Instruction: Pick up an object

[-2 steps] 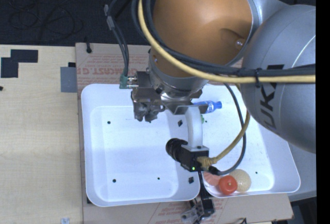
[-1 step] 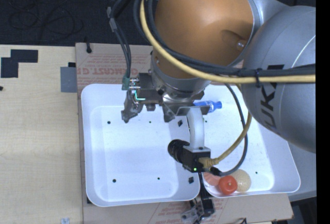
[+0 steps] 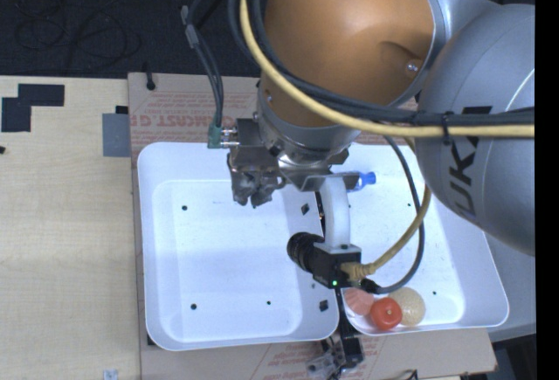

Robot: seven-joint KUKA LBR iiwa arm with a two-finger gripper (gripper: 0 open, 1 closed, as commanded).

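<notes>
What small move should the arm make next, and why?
Probably carry the gripper toward the near-left corner of the right bin. The gripper hangs over the left bin, while a red round object and a pale round object lie side by side in that corner, well apart from it.

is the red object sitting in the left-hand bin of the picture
No, the red object lies in the near corner of the right-hand bin, beside a pale round object.
</notes>
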